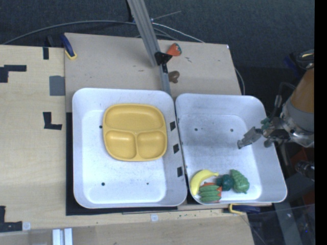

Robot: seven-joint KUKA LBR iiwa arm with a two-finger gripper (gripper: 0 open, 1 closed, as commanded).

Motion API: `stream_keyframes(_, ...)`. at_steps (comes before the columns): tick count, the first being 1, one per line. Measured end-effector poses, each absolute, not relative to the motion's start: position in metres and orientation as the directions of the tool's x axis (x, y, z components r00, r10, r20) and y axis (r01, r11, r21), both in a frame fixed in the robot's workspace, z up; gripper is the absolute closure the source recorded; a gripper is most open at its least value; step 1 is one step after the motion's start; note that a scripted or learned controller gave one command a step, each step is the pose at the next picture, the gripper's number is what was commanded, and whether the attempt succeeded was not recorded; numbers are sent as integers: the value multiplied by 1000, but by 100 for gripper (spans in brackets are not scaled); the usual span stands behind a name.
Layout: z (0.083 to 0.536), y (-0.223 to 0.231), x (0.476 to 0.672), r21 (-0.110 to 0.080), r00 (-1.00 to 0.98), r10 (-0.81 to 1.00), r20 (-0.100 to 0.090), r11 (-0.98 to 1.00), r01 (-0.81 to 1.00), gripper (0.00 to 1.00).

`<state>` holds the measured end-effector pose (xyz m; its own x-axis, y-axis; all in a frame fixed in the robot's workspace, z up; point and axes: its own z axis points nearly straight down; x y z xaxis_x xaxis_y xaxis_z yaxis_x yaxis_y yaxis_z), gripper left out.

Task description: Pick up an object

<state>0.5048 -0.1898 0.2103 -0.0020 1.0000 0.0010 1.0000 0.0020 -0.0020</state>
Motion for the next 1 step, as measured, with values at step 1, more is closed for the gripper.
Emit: stream_keyframes(1, 210, -190, 505, -2, -2, 1000, 1, 2, 1000, 0)
